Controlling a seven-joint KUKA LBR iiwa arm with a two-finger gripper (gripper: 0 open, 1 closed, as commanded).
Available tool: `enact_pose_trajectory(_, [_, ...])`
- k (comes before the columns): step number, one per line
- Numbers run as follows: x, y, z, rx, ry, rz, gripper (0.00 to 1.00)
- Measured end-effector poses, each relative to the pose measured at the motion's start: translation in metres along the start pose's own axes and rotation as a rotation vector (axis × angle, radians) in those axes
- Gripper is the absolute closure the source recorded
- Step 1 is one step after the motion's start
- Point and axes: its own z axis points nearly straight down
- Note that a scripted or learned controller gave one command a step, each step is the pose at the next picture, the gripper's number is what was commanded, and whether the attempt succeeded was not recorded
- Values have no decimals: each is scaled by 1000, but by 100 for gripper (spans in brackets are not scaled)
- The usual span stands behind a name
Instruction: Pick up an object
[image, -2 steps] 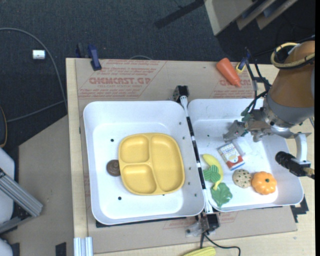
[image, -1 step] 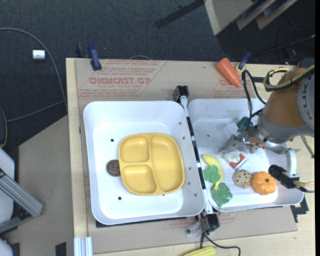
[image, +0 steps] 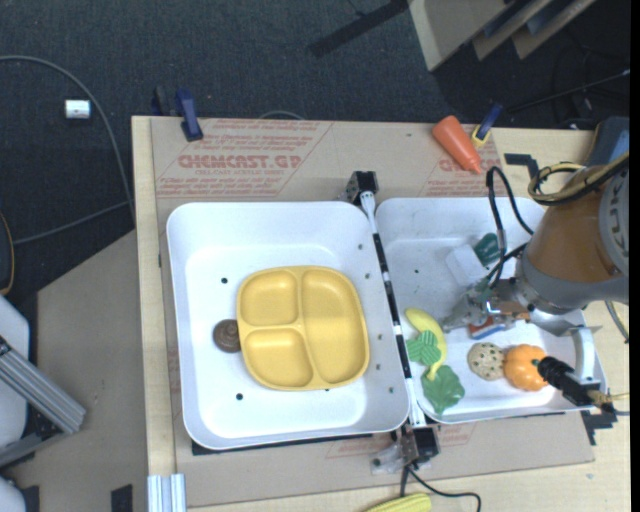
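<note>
Two shallow white plastic bins sit side by side on the bench: the left bin (image: 190, 300) and the right bin (image: 420, 225). The grey arm with its orange band (image: 570, 245) reaches into the right bin, its pincer (image: 487, 312) low over the bin floor; whether the pincer is released or clenched cannot be told.

Well to the pincer's left, in the other bin, lies one yellow three-compartment plastic tray (image: 300, 327), with one small brown round disc (image: 227, 335) just beyond its far edge.

The candidate objects lie close to the pincer, toward the near rim: one orange rounded toy (image: 522, 366), one speckled tan cookie-like piece (image: 486, 360), one yellow curved piece (image: 423, 322) and two green leafy pieces (image: 428, 347) (image: 443, 388). One teal item (image: 488, 247) lies on the pincer's far side.

Risk: nothing is seen between the pincer's tips, so it may close on bare floor. The toys are crowded together, so a descent may nudge one aside or catch two.
</note>
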Motion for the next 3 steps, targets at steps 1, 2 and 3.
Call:
enact_pose_trajectory(1, [0,1,-11,-4,0,0,100])
enact_pose_trajectory(2, [31,68,-9,-3,0,-2,100])
enact_pose_trajectory(3, [103,59,-101,-4,0,-2,100])
